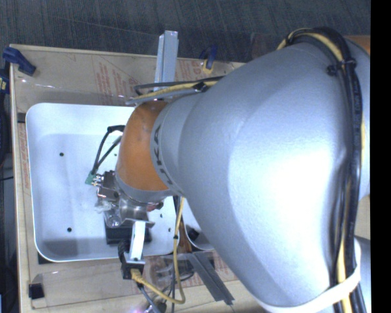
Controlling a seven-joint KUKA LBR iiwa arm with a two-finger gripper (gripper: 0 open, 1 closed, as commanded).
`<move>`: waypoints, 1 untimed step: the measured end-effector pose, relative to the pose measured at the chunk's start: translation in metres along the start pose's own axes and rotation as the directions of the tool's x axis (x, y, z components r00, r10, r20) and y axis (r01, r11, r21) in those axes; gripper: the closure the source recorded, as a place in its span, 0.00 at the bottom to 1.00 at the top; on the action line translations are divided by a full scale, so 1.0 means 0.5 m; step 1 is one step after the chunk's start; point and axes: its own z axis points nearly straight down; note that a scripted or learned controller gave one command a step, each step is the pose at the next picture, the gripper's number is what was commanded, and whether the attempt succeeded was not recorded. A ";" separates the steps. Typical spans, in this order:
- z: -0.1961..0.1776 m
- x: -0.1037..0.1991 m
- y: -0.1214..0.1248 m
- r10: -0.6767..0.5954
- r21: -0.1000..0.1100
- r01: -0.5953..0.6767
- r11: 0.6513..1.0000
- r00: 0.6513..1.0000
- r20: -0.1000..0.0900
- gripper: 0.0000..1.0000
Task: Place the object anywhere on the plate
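Over the left white bin (45, 175), near its front wall, the arm (260, 175) reached in from the right side of the worktop (85, 70) and blocked most of the scene. Grey body, orange band (140, 149) above the wrist, black cables looped off the wrist on the bin side. Hand (120, 230) sat low over the bin floor close to the front edge; only the black mount and a white bracket (137, 240) were visible from above, fingers hidden under the wrist, so can't tell if they were apart or together, and nothing could be seen gripped. Small green piece (90, 178) showed just beside the wrist on its left, looked like part of the wrist hardware, not certain. Task object: could not be picked out, possibly under the arm. A curved pale rim (194, 240), maybe the plate, peeked out just right of the hand at the arm's lower edge, mostly covered. Bin floor left of the hand was bare white with a few dark dots. Blue clamps (16, 59) sat at the worktop's far left corner.
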 end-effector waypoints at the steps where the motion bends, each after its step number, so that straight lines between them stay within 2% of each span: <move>1: -0.057 0.126 0.055 -0.096 -0.002 0.096 0.995 0.995 -0.002 1.00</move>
